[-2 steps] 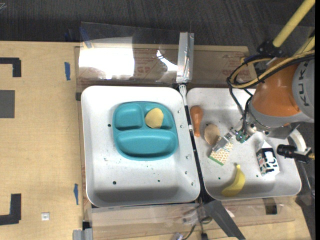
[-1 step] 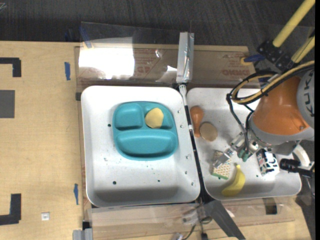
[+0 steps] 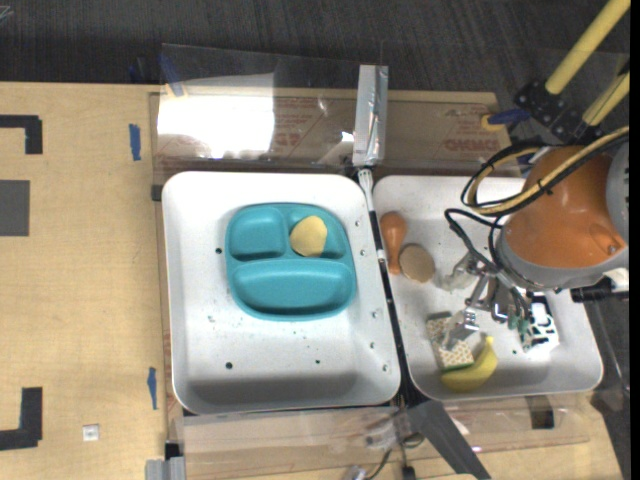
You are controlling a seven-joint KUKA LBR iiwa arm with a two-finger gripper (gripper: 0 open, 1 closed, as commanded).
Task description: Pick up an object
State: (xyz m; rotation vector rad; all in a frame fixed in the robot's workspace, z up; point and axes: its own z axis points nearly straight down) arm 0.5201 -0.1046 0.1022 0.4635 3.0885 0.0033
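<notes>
Camera view: end effector crowds banana.

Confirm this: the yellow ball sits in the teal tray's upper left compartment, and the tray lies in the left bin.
Not quite. The camera view shows the yellow ball in the teal tray's upper right compartment, not the upper left. The tray does lie in the left bin.
</notes>
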